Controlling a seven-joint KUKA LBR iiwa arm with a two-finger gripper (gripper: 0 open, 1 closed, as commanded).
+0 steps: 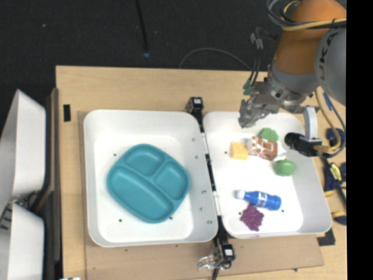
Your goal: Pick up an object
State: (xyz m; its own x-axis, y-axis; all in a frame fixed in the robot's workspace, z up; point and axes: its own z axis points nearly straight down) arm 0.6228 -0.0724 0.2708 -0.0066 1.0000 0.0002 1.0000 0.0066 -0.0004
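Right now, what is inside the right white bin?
The right white bin holds a yellow block, a brown-and-white toy, two green pieces, a blue bottle and purple grapes. The gripper covers its far edge.

Robot lab: bench (70, 80), white bins (96, 133).

Pale wooden bench (70, 226) on dark floor (87, 22); thin cable (140, 22) trailing across floor.
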